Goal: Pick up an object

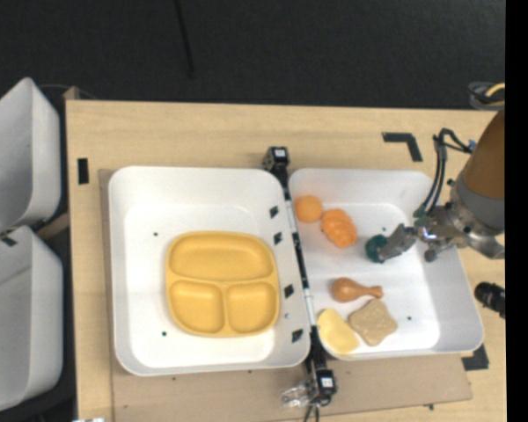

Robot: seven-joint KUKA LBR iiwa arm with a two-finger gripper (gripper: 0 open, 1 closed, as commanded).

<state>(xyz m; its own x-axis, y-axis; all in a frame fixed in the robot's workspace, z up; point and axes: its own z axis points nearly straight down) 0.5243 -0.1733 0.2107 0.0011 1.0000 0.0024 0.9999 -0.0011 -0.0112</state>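
- the claw [396, 246] hung low in the right bin [449, 323], its dark teal tip hiding the grip, so whether it was released or clenched could not be told.
- the likeliest miss: it closed on bare floor, since nothing lay under it.
- the orange fruit [339, 228] lay just left of the claw, the drumstick [355, 288] below it, the bread slice [372, 321] beyond.

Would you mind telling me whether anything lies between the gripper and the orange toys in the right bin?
Nothing visible does. The gripper sits in the right bin, and bare white floor separates it from the orange lumpy toy and the small orange ball. The drumstick, bread slice and yellow piece lie nearer the camera.
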